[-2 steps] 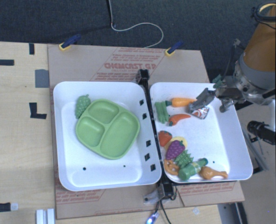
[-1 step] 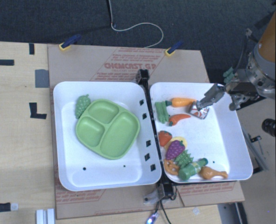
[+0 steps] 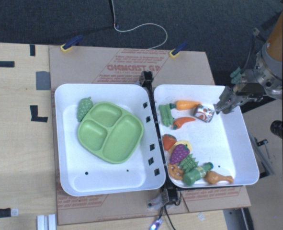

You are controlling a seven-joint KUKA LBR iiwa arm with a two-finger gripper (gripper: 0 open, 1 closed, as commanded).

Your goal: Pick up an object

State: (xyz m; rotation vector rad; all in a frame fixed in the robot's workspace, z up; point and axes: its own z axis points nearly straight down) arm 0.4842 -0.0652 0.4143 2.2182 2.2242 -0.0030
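Two bins: we read them left to right, left bin (image 3: 64,128) first, right bin (image 3: 237,143) second.
Left bin contents: green divided plate (image 3: 110,132) mid-bin, a green grape bunch (image 3: 84,108) touching its rim at ten o'clock.
Right bin, left side: green beans (image 3: 165,114), orange carrot (image 3: 186,104), a red-orange pepper (image 3: 183,122), then a heap of toy food toward six o'clock with a purple grape bunch (image 3: 178,153) in it.
Task's thing: we judge the small can (image 3: 204,113) the likeliest pick; it lies on its side near the right bin's top, apart from the carrot.
Can's long axis: roughly ten o'clock to four o'clock, its pale end face turned toward four o'clock.
Gripper (image 3: 224,105): just beside the can, over the right bin's upper right part.
Key relation: the can lies at about eight o'clock from the gripper, close to touching; we see nothing held.
Jaw state: we cannot tell; the view is too blurred there.
Next move, our guess: a short shift toward eight o'clock and down, closing across the can's short width.
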